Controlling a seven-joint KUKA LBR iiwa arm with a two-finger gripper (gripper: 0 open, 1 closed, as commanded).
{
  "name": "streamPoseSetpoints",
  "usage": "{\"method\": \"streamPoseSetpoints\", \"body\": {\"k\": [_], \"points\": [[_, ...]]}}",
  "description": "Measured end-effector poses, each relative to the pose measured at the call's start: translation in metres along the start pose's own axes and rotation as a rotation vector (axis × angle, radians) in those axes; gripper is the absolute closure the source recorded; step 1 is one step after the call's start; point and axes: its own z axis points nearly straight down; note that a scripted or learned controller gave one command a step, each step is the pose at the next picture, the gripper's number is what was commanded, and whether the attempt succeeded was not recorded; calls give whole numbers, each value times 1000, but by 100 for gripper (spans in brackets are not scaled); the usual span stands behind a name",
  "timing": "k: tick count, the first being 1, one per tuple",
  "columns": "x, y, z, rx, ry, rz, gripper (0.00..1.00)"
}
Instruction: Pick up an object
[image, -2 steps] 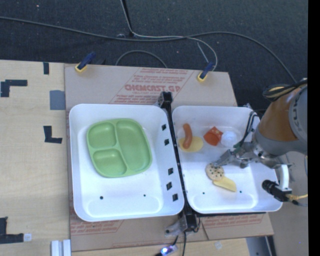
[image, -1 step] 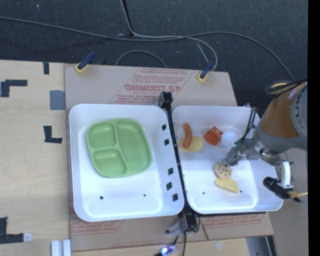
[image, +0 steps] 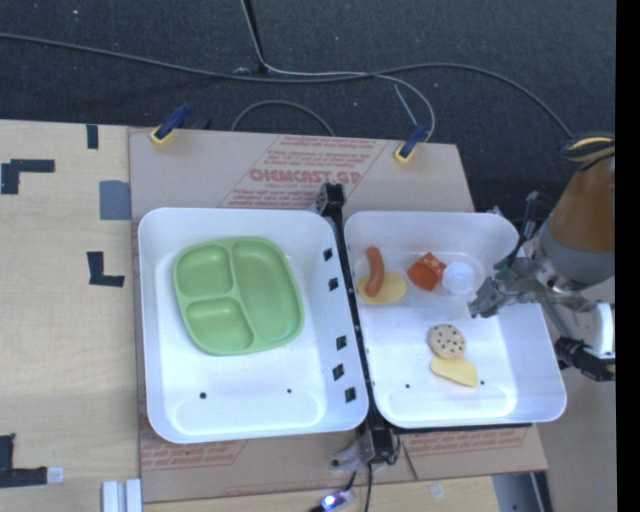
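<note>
The right bin (image: 520, 400) holds several small food toys: a sausage (image: 374, 270) lying on a yellow piece (image: 390, 291), a red block (image: 427, 271), a white round object (image: 459, 277), a chocolate-chip cookie (image: 447, 342) and a yellow wedge (image: 455, 372). My gripper (image: 489, 299) hangs low over the right side of this bin, just right of the white round object and above the cookie. Nothing shows between its fingers.
The left bin (image: 160, 390) contains a green divided plate (image: 238, 295). A black divider with clips (image: 345, 330) runs between the bins. Cables (image: 300, 72) lie on the dark floor behind the bench. The arm's body (image: 585, 230) stands over the right bin's right edge.
</note>
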Motion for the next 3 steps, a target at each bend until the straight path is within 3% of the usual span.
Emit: {"method": "streamPoseSetpoints", "body": {"k": [1, 3], "points": [[1, 0, -50, -2, 0, 0, 100], [101, 37, -69, -1, 0, -2, 100]]}}
